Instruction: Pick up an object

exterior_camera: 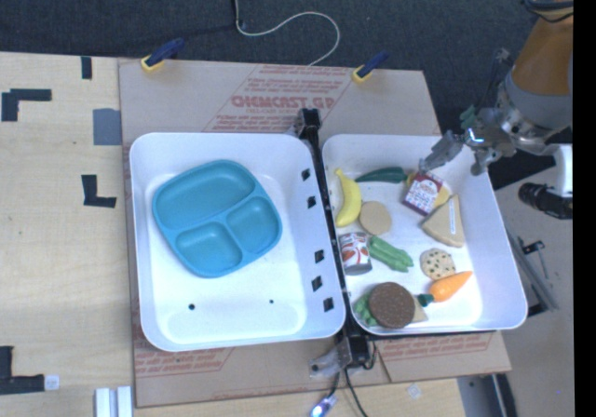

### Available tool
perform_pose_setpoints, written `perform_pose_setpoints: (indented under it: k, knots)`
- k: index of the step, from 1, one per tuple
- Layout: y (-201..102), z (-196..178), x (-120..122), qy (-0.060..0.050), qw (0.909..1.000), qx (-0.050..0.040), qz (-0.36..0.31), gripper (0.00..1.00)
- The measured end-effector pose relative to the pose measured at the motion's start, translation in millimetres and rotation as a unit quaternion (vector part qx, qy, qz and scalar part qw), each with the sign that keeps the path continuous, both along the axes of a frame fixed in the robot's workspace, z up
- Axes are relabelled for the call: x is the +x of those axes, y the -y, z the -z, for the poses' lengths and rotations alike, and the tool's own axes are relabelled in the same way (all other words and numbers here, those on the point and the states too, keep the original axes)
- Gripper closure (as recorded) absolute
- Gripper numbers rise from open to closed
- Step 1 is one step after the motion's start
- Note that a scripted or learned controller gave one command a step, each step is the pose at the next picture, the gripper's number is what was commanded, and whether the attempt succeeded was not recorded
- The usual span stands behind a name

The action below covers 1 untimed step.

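Camera view: the gripper (438, 156) sits at the upper right of the frame, just above a small red carton (422, 193) in the right bin (498, 248). I cannot tell its state. Judging by this, nothing is lifted yet; all 1 pick remains.

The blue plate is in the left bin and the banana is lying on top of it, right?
Not quite. The blue plate is in the left bin, but the banana isn't on it. The camera view shows the banana in the right bin, near the divider, beside the other toy food.
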<state>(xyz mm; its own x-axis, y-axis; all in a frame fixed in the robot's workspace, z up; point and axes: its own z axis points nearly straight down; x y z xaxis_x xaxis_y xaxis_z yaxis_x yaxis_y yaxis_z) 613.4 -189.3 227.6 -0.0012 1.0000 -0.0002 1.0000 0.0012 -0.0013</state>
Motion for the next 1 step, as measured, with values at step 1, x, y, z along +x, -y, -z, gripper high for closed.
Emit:
perform_pose_setpoints:
  k: [1]
  knots:
    - [-77.7,-162.6,0.3,0.010,0.9999,-0.0004,-0.005,0.00]
